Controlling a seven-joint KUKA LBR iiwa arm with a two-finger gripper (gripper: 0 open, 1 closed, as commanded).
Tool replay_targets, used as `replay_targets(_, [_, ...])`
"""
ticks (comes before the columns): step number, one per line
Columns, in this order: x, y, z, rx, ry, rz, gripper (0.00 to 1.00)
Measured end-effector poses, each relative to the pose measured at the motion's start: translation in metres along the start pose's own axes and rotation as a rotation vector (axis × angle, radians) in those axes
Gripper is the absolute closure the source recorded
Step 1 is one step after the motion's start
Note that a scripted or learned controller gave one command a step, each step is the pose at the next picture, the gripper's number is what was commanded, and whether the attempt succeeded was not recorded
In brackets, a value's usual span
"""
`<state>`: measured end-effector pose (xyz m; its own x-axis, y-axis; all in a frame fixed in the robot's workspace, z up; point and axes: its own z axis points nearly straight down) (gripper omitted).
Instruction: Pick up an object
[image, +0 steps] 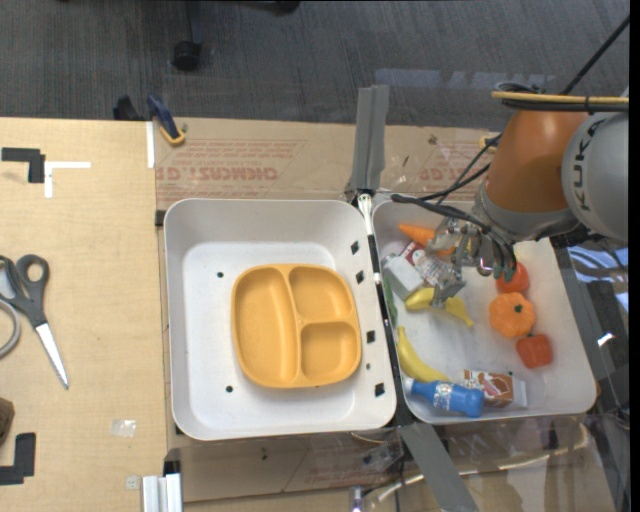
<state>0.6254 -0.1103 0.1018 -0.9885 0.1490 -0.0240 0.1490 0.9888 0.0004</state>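
The gripper (452, 262) hangs low in the right bin (570, 395) over a small banana (438, 297) beside a packet (408, 270); whether it is apart or together, I cannot tell; this looks like the reach; next comes a clean close, then a lift.

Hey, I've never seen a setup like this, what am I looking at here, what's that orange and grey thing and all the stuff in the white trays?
One camera looks down at a slant on a bench. The grey and orange thing is a robot arm reaching in from the right. Its claw hangs over the right bin, among toy food: a banana, a small pumpkin, a carrot and a blue bottle. Whether it grips anything is unclear. The left bin holds a yellow divided plate. Scissors lie on the bench.
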Motion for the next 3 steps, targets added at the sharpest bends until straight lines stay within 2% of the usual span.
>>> replay_targets(1, [0.083, -0.017, -0.001, 0.002, 0.002, 0.355, 0.0])
replay_targets(2, [0.028, -0.001, 0.0, 0.003, 0.006, 0.503, 0.0])
replay_targets(3, [0.085, -0.011, 0.008, 0.009, 0.02, 0.691, 0.0])
